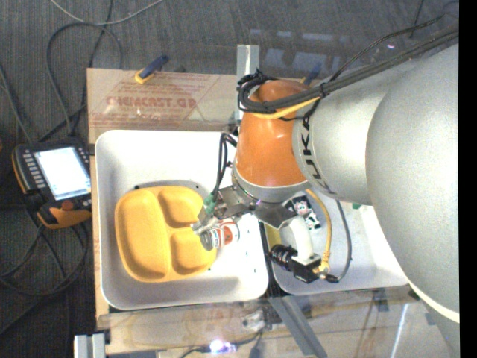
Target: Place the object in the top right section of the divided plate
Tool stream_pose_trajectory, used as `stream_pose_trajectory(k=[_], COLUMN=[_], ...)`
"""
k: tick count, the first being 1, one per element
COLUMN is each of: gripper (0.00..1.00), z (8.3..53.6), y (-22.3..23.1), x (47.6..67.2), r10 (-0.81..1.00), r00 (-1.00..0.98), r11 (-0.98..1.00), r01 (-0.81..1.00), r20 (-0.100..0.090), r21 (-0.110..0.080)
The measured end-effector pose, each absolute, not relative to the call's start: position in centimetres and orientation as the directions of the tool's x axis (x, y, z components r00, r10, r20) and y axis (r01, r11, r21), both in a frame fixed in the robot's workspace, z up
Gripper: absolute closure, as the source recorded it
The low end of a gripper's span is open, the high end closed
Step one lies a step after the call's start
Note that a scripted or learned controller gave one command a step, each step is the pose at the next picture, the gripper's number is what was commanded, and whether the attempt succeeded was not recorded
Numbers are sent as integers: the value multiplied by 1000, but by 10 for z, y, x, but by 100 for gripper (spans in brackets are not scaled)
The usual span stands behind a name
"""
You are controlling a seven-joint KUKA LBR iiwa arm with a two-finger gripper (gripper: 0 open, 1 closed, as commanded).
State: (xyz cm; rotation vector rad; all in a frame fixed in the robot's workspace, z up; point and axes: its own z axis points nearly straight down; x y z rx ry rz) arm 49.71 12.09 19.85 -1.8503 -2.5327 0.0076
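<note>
Small can point(222, 236), by the look of it: short, round, red-and-white label, pale metallic end. Lies at the right rim of the divided plate point(153, 237), level with the ridge between the plate's two right-hand wells, touching or nearly touching the rim. Hard to tell whether resting on the floor of the left bin point(149, 149) or lifted just clear of it.

Tool point(205, 226) directly beside the can on its plate side, hanging under the orange band of the arm point(272, 151). Open, closed or gripping: cannot tell from this angle, with the wrist and cables crowding over it.

Probably stiff and fairly light, judging by the small rigid body. Smooth, curved wall likely to roll or slip under an off-centre pinch. Best taken across the middle of the label, square to the axis, not at the rounded ends.

Plate of glossy yellow plastic, thick-rimmed, with soft rounded wells: one large at the left, two smaller at the right. Top right section point(179, 202) shallow and slick, so likely to let a round can roll on release. Bin of matte white plastic, shallow, rounded at the corners.
</note>
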Motion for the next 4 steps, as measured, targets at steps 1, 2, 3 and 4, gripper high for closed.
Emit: stream_pose_trajectory(k=[1, 2, 3, 4], gripper=[100, 100, 100, 100], z=[99, 182, 364, 386], y=[162, 80, 51, 74], x=[548, 603, 615, 560], r10=[936, 923, 901, 856], r00=[-353, -385, -434, -516], r11=[353, 385, 434, 516], r01=[936, 923, 901, 856], r20=[-4, -4, -3, -3], r21=[13, -4, -3, -3])
